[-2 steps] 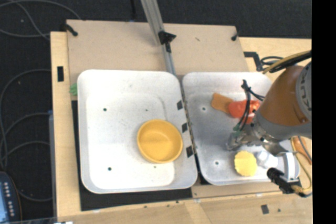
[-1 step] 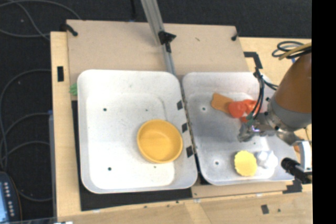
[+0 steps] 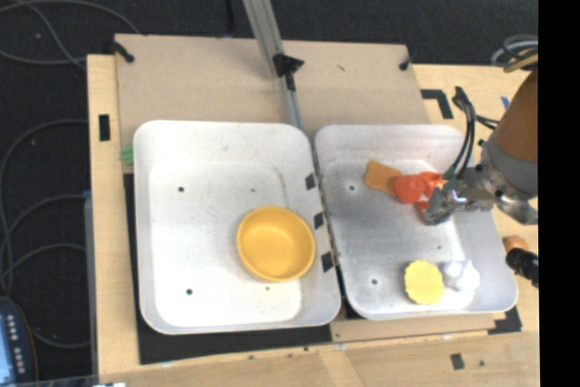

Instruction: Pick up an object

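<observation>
An orange-and-red object lies in the upper middle of the right bin. Its red end touches my gripper, which reaches in from the right and sits low over the bin floor. The view does not show whether the object is actually held. A flat yellow round piece lies near the right bin's front edge, with a small white object just to its right. A yellow bowl stands upright in the left bin, toward its lower right corner.
The arm's orange band and grey wrist hang over the right bin's right rim. A slanted metal pole rises behind the bins. Cables lie on the dark floor at left.
</observation>
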